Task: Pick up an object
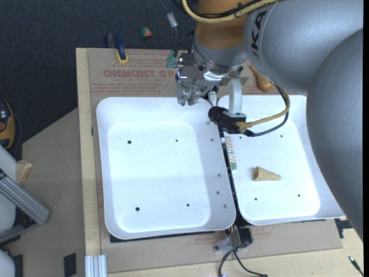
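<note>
A small tan wedge-shaped piece lies in the right bin, a little right of the divide between the bins. My gripper hangs over the far edge of the left bin, near its far right corner, well up and left of the wedge. I see nothing held under it. The grey arm with its orange band covers the upper right of the view and hides part of the right bin.
A brown-orange object peeks out beside the arm at the far edge of the right bin. A black cable loops from the wrist over the divide. A blue and yellow clamp sits on the board's far edge.
</note>
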Tool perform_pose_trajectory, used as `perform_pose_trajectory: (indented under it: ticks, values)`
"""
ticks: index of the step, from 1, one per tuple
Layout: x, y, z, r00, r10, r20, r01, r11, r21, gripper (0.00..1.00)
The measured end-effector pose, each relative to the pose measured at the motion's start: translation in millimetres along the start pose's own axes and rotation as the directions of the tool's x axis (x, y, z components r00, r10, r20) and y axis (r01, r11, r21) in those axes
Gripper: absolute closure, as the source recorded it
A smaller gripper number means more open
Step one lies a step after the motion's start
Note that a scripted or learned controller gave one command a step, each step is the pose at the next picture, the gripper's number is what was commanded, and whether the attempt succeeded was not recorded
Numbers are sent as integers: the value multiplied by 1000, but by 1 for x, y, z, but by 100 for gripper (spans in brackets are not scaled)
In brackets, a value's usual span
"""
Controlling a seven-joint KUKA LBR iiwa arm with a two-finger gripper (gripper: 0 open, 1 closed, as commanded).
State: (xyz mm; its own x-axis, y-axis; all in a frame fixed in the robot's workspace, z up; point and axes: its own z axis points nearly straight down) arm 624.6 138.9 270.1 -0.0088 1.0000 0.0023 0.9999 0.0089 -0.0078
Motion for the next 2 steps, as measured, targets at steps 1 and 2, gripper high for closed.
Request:
perform_pose_trajectory:
  ticks: [1, 2]
  values:
    - [34, -51, -127, 1000, 2, -4, -2, 1000, -21, 100]
    - [89, -37, -37, 1000, 4, 4, -4, 1000, 1, 100]
